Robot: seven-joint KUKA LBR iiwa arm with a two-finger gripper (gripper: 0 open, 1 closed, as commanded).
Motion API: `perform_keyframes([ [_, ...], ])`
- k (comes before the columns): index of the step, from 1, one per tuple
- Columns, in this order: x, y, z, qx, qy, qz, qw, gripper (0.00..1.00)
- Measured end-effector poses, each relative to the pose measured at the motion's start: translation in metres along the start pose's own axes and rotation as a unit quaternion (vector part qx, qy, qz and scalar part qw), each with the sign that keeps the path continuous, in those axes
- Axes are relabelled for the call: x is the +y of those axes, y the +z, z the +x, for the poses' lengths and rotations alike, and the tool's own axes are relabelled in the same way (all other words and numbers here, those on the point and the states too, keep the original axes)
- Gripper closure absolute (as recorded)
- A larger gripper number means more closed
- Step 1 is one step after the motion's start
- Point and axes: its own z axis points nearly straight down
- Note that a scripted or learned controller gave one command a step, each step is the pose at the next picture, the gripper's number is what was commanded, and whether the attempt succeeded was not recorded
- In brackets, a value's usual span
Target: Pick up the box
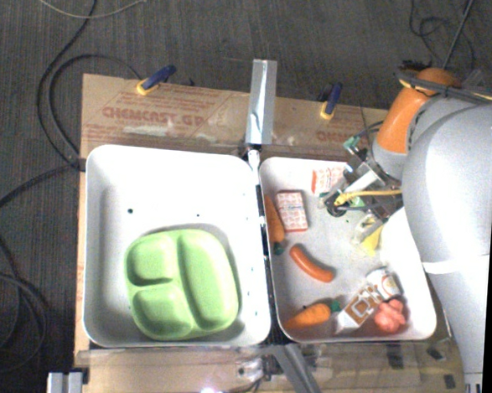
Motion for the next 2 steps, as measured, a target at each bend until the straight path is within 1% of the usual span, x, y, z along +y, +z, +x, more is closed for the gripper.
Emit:
perform_keyframes([
  [1, -0.03, 0.006, 0.019, 0.012, 0.037, -0.038, 0.9985, 0.0],
  [2, -0.083, 0.01, -0.033, 0.036, 0.166, -0.043, 0.9844, 0.0],
])
